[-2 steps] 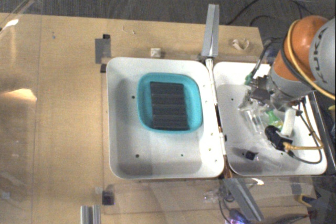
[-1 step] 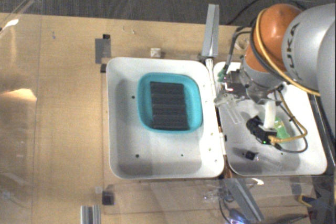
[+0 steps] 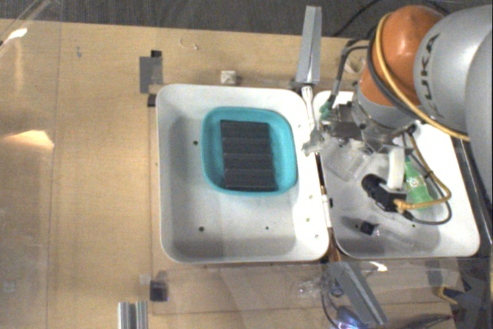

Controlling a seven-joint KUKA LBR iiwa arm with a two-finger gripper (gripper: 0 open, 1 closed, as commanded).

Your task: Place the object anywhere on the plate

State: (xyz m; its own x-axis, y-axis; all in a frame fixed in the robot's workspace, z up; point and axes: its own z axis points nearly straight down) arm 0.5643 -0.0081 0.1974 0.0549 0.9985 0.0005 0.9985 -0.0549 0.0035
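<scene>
Seemingly the object [image 3: 365,227] — a small dark piece — lies in the bin [image 3: 462,239] right of the plate [image 3: 286,142], slightly past the plate's near rim. The gripper [image 3: 368,166] hangs right of the plate too, farther back than the object; whether it is open or closed I cannot tell. The piece looks light and stiff — best pinched squarely across its narrow middle, since it may skid.

Teal plate [image 3: 249,149] sits in left bin [image 3: 181,227]; arm [image 3: 431,58] over right bin [image 3: 454,239].
</scene>
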